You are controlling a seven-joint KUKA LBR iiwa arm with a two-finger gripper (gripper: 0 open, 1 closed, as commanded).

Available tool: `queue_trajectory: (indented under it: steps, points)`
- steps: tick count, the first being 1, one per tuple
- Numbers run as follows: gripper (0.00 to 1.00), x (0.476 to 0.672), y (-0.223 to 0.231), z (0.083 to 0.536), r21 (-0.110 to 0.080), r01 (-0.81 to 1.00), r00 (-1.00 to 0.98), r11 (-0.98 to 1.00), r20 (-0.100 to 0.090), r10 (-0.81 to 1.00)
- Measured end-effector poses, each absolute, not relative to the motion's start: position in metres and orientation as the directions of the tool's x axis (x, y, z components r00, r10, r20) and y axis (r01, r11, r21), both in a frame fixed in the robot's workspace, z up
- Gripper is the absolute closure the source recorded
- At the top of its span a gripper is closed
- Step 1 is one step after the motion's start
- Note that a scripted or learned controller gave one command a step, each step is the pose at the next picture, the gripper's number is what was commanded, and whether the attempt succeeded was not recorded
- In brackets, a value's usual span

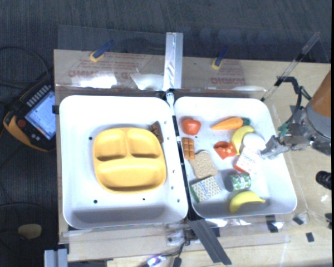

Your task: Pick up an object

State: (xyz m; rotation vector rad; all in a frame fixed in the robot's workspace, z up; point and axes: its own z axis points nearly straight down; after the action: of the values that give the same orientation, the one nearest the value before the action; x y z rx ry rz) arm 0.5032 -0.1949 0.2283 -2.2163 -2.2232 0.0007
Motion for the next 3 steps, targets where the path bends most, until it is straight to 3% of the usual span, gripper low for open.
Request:
queue_trajectory:
  steps: [1,2,3]
  points:
    - [0.00,0.546,-0.151,0.097,0.000,0.977,0.212,-0.212,0.001,0.977]
    - [0.00,0.588,-0.162,0.091,0.009,0.994,0.106,-0.106,0.001,0.994]
    - [0.00,0.607,-0.150,0.171,-0.001,0.935,-0.355,0.355,-0.001,0.935]
